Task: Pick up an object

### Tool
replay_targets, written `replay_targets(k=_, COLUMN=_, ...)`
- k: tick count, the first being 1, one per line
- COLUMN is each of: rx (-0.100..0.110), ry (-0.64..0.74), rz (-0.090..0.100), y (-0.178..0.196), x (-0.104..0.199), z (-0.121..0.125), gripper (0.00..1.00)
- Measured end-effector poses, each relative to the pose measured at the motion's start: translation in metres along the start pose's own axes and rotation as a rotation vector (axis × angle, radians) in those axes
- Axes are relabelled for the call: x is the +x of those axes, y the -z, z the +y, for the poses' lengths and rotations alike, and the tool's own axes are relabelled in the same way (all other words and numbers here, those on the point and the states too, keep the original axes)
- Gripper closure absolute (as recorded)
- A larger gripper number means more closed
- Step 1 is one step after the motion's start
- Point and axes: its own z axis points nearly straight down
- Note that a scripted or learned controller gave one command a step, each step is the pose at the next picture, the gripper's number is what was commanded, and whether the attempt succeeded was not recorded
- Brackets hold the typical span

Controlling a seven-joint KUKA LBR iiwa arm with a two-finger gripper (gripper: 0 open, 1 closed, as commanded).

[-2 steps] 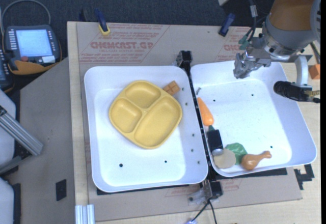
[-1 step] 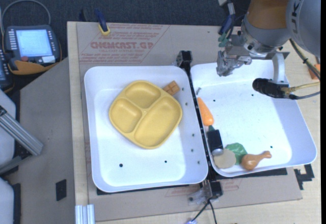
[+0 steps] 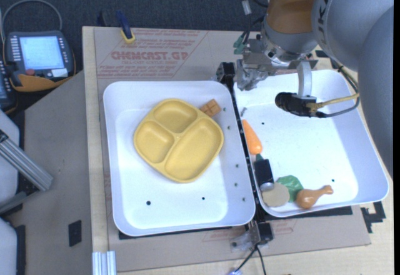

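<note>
My gripper (image 3: 244, 78) hangs over the far left corner of the right bin (image 3: 350, 142), close to the wall between the two bins. An orange carrot (image 3: 251, 136) lies below it along the right bin's left wall. Nearer the front sit a black block (image 3: 262, 172), a beige round piece (image 3: 275, 195), a green piece (image 3: 291, 182) and a brown drumstick (image 3: 314, 195). In the left bin (image 3: 125, 186) a yellow divided plate (image 3: 179, 140) lies with a small brown block (image 3: 210, 107) at its far right edge.
A black part with a yellow cable (image 3: 299, 104) hangs from the arm over the right bin's far half. A cardboard sheet (image 3: 150, 52) lies behind the bins. A teach pendant (image 3: 39, 58) rests off the bench at the far left.
</note>
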Motion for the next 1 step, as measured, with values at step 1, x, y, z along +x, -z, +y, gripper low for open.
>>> replay_targets(k=1, rx=-0.001, ry=0.000, rz=0.000, y=-0.0022, x=0.0554, z=0.0206, gripper=1.00)
